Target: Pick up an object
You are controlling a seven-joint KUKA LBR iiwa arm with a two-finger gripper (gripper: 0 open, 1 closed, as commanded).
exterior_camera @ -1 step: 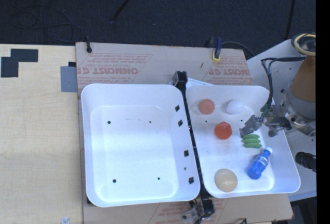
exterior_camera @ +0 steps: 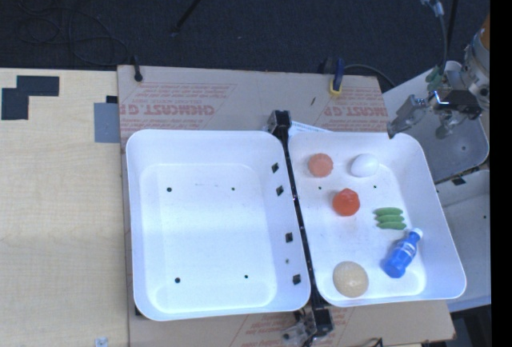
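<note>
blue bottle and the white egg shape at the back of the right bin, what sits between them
In the camera view, the green pea pods lie between the blue bottle and the white egg-shaped object, on the right bin floor.

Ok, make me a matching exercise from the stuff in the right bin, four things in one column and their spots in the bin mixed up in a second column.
Things:
1. blue bottle
2. white ball
3. green pea pods
4. beige ball

Places in the right bin:
A. far right corner area
B. near edge, left of the bottle
C. near right corner
D. right side, just above the bottle

Pairs: 1-C, 2-A, 3-D, 4-B
</note>
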